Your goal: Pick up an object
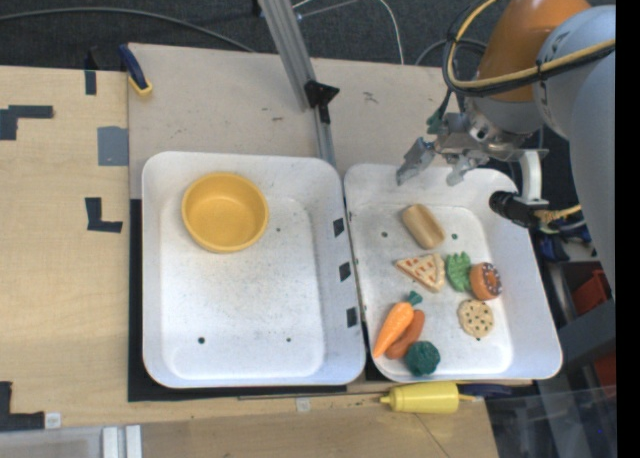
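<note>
Claw (438, 168) spread, holding nothing, above right bin's (530, 341) far rim, near bread roll (422, 225)

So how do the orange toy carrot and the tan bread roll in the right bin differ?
The orange toy carrot is tapered with a green top, while the tan bread roll is a plain rounded stub. The carrot lies near the bin's front left corner; the roll lies nearer the back, closest to the open gripper. The carrot touches another orange piece beside it; the roll lies alone. Both are toy foods lying slanted in the right white bin.
</note>
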